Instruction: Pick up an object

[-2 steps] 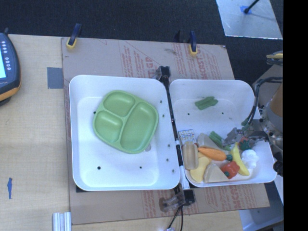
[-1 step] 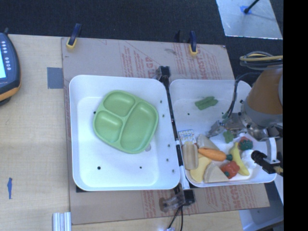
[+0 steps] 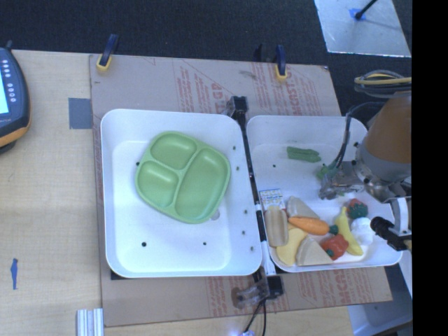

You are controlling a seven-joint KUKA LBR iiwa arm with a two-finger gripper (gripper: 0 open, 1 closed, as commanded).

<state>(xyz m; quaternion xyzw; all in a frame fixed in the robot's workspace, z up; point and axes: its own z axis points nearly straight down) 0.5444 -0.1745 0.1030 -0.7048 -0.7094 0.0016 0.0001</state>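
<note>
The arm [image 3: 389,135] reached in from the right, its orange band over the right edge of the right bin [image 3: 280,128], wrist pointed down into that bin. The gripper [image 3: 339,182] hung low near the bin's middle – a grey metal cluster whose state could not be told from this slant.

Just below and to the right of the gripper lay the heap of toy food, crowded into the bin's lower part: a carrot [image 3: 309,224] across the middle, a tan bread-like piece [image 3: 275,226] touching the left wall, a banana [image 3: 348,231], a red piece [image 3: 335,246] and a white piece [image 3: 360,225] (too small to name). A green flat piece [image 3: 302,153] lay apart, up and left of the gripper.

In the left bin [image 3: 119,243] a green divided plate [image 3: 183,176] sat – tilted a little askew – on the desk [image 3: 49,208].
</note>
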